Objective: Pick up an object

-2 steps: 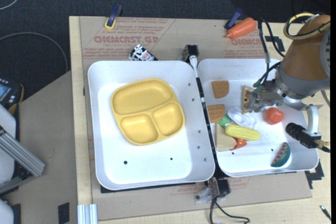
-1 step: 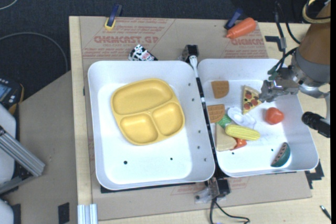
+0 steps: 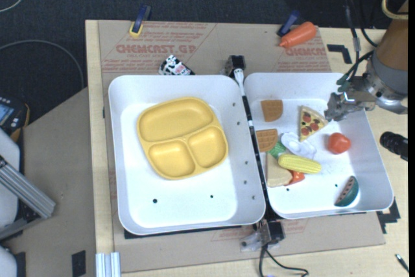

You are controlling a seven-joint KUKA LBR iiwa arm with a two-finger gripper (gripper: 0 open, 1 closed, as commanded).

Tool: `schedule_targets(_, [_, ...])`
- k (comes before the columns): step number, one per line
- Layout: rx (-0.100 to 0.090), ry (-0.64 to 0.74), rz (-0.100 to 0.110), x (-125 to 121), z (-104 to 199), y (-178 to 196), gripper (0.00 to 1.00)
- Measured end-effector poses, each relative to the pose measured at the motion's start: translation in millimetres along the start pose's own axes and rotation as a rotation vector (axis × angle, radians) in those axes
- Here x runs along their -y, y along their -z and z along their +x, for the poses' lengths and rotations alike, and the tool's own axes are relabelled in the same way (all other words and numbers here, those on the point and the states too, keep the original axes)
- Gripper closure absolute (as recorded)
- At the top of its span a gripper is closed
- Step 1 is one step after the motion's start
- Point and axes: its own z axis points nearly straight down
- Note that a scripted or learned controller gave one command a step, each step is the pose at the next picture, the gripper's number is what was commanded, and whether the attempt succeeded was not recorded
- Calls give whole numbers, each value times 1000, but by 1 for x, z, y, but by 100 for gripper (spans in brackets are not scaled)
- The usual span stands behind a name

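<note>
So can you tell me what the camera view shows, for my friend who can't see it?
A grey robot arm reaches in from the right, its tool just above a toy pizza slice in the right bin, among a tomato, corn and other play food. The left bin holds a yellow divided plate.

Two shallow white bins sit side by side: a left bin (image 3: 126,191) and a right bin (image 3: 376,159). The left one carries one yellow divided plate (image 3: 182,137). The right one carries one pizza slice (image 3: 310,122), one red tomato (image 3: 338,143), one corn cob (image 3: 299,164), one watermelon slice (image 3: 347,192) and two tan crackers (image 3: 272,110).
</note>
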Motion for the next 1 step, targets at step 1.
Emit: schedule_targets(1, [-2,5,1,-19,45,8,100])
